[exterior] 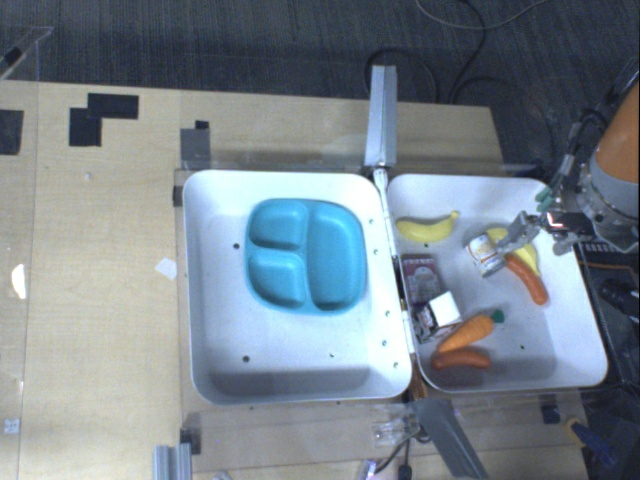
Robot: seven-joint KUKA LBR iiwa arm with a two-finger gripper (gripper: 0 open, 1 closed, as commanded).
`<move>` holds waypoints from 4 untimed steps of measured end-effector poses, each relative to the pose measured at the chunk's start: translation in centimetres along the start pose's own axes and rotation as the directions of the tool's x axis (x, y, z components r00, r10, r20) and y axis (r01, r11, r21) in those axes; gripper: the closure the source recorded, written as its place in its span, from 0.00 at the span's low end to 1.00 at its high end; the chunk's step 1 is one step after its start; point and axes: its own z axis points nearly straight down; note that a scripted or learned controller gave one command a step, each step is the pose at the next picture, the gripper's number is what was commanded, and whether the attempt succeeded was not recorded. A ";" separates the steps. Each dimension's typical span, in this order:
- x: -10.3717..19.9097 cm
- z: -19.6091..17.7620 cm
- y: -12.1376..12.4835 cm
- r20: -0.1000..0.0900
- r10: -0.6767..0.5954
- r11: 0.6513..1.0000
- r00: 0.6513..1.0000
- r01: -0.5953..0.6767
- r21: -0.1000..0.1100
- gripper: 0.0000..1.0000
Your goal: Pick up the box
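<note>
Your box (425,286) lies along the left wall of the right bin (590,353), lower centre-right of the frame, a dark carton with a white end pointing down-right. The gripper (497,249) sits well apart from it, up and to the right, over a small silver-and-white item (485,250). It looks closed on or against that item, but the view is too coarse to say; you cannot tell how wide it stands or whether it has hold of anything.

Watch the crowding. A carrot (466,333) touches the box's white end, with a red thing (461,359) just below, so a descent there could catch the carrot instead. The box hugs the bin wall, leaving one finger little room on that side; a clipped wall would push the grasp off. Another carrot (530,278) and two bananas (427,227) lie near the gripper. The left bin (210,298) bears a blue tray (305,253).
</note>
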 end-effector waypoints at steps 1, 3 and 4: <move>-0.2 12.6 2.2 0.000 -0.087 0.996 0.996 0.087 0.001 0.00; 6.5 12.6 7.6 0.001 -0.152 0.988 0.988 0.152 -0.010 1.00; 6.6 11.4 7.8 0.002 -0.154 0.988 0.988 0.155 -0.017 1.00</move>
